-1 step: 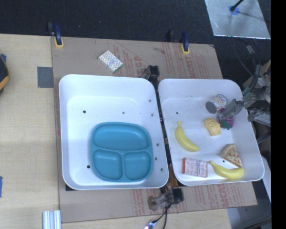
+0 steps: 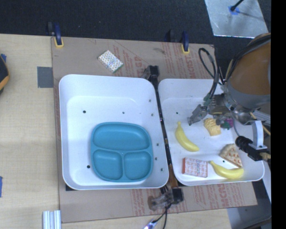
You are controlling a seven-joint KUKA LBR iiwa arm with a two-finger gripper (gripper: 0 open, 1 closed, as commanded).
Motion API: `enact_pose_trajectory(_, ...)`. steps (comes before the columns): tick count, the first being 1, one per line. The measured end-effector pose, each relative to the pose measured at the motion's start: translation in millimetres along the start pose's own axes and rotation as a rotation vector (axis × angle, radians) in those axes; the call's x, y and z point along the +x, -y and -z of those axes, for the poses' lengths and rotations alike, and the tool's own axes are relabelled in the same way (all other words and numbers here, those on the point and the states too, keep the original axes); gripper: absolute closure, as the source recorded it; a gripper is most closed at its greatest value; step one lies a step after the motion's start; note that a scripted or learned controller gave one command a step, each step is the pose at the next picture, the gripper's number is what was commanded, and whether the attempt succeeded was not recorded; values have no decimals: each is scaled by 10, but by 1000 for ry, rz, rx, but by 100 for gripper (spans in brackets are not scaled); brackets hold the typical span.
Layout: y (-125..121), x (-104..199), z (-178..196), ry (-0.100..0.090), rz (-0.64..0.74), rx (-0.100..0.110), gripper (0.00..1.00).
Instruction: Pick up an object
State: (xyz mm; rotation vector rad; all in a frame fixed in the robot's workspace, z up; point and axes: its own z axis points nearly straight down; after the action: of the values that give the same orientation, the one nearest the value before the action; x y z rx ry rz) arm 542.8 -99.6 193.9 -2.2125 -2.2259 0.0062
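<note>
The right white bin [image 2: 181,92] holds the loose objects. A small yellow banana [image 2: 186,138] lies near its middle left. A second banana [image 2: 227,171] rests along the front edge. A red and white packet [image 2: 195,167] lies flat at the front. A yellow corn-like piece [image 2: 211,126] and a small purple item [image 2: 225,124] sit just under the wrist. A pizza-like wedge [image 2: 231,155] lies at the right. My gripper [image 2: 196,115] hangs low over the bin, just left of the corn piece and above the first banana. Nothing shows held in it.
The left white bin [image 2: 71,99] holds a blue divided plate [image 2: 121,150]. The arm's orange band [image 2: 255,68] and cables [image 2: 210,73] loom over the right bin's far right corner. A black part [image 2: 248,147] juts over the bin's right edge. A small patterned packet [image 2: 110,60] lies behind the left bin.
</note>
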Motion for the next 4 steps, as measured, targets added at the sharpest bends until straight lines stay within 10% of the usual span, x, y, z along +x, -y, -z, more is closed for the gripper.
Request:
enact_pose_trajectory(1, 71, 71, -802, 0, -2, 0, 0)
enact_pose_trajectory(3, 225, 48, -1025, -1, -1, -1, 0)
enact_pose_trajectory(4, 227, 38, -926, 0, 0, 1, 100)
